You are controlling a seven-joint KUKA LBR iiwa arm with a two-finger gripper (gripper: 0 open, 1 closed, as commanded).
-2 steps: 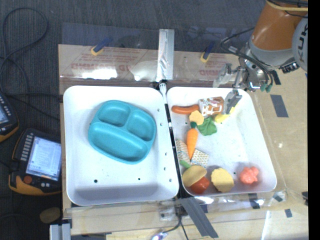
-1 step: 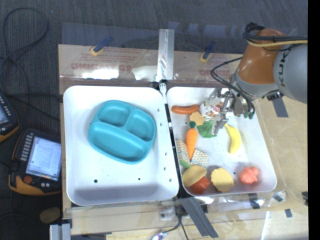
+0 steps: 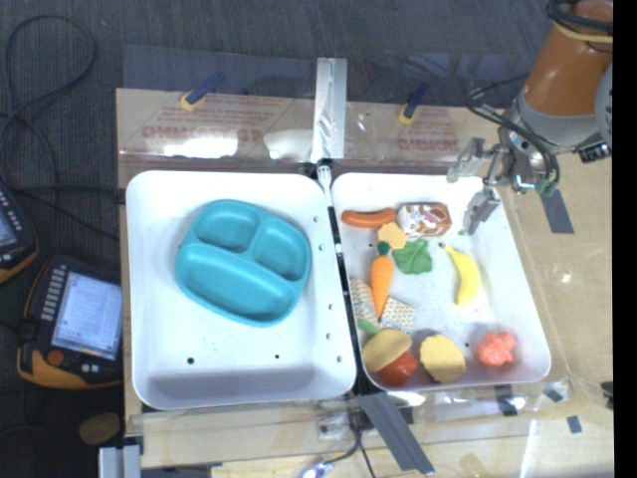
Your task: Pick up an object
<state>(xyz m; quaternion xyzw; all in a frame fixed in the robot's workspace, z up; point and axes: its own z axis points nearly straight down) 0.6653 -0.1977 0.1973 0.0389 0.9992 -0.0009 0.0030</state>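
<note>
The right bin (image 3: 526, 297) holds several toy foods: a red sausage (image 3: 367, 217), a pizza slice (image 3: 424, 219), a green leafy piece (image 3: 413, 257), a carrot (image 3: 381, 279), a banana (image 3: 464, 275), a round brown-and-red piece (image 3: 388, 353), a yellow lump (image 3: 443, 358) and a pink-red piece (image 3: 496, 348). My gripper (image 3: 466, 195) hangs over the bin's far right corner, just right of the pizza slice and above the banana. It is open, with nothing between its fingers.
A blue divided plate (image 3: 244, 260) lies in the left bin (image 3: 149, 347). A metal divider strip (image 3: 330, 108) runs up between the bins. A tablet-like pendant (image 3: 70, 317) sits on the floor at the left.
</note>
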